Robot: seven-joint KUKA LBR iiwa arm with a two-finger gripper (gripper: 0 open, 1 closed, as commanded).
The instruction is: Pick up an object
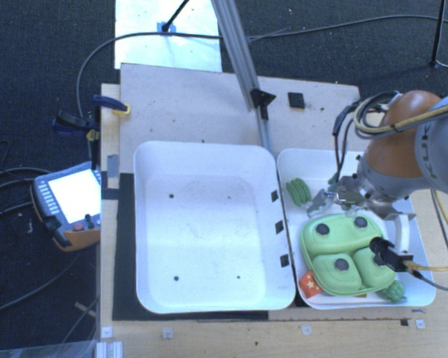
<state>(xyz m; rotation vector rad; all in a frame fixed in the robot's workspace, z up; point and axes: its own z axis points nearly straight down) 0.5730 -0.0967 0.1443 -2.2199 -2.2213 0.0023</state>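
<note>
The right bin (285, 163) holds a large light-green lumpy toy (345, 252) with three dark studs. A small ribbed green piece (298, 190) lies at the bin's upper left. An orange-red item (308, 285) peeks out at the lower left under the toy, and a dark green piece (394, 292) sits at the lower right. A white curved piece (399, 233) lies to the right of the toy. My gripper (324, 201) hangs low over the bin, between the ribbed piece and the toy's upper edge. The wrist hides its tips.
The left bin (146, 208) lies beside the right one, sharing a middle wall with black clips. A slanted metal pole (243, 58) crosses the back of the bench. A teach pendant (67, 204) rests left of the bench. Cables loop by the wrist.
</note>
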